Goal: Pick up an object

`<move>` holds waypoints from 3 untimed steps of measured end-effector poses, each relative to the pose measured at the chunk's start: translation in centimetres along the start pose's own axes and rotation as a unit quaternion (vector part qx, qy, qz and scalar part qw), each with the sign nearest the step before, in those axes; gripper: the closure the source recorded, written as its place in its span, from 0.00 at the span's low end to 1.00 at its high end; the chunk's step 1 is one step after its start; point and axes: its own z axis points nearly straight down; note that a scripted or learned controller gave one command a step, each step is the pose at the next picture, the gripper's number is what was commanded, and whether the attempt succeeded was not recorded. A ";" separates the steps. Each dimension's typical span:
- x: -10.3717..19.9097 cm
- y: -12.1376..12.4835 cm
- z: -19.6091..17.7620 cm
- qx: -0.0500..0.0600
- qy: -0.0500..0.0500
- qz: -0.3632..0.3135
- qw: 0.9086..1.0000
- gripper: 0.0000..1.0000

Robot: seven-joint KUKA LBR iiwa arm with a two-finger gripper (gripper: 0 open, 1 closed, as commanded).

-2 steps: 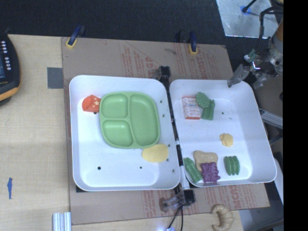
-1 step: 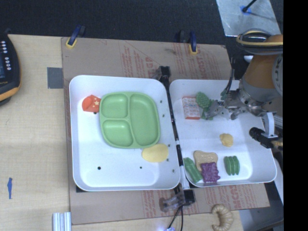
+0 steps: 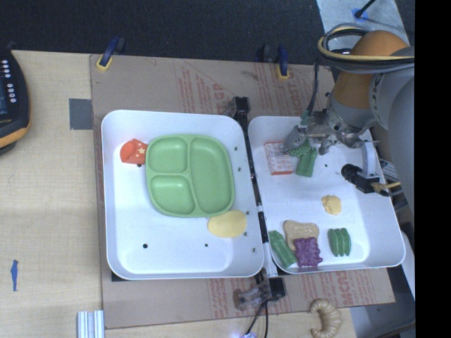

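My gripper (image 3: pixel 305 145) is low over the far part of the right bin (image 3: pixel 366 220), reaching in from the right. A dark green oblong piece (image 3: pixel 307 164) lies right at its tip, touching or nearly touching it. I cannot tell whether that piece is held. Just left of it lies a red and white packet (image 3: pixel 280 159). Nearer the front of this bin are a small yellow lump (image 3: pixel 332 204), a toast slice (image 3: pixel 301 228), a purple piece (image 3: pixel 306 252), a green pod (image 3: pixel 282 248) and a ribbed green piece (image 3: pixel 340 242).
The left bin (image 3: pixel 130 241) holds a green divided plate (image 3: pixel 190 174), a red piece with a star (image 3: pixel 132 151) and a pale yellow lump (image 3: pixel 227 224). A tan curled thing (image 3: pixel 325 317) lies on the bench in front of the right bin. A pendant (image 3: pixel 10 97) sits far left.
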 end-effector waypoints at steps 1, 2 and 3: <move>-0.7 0.0 -0.1 -0.001 0.002 0.002 1.000 0.00; 0.2 0.0 -0.1 -0.002 0.000 0.002 1.000 0.00; 0.0 0.0 -0.1 -0.002 0.001 0.002 1.000 0.00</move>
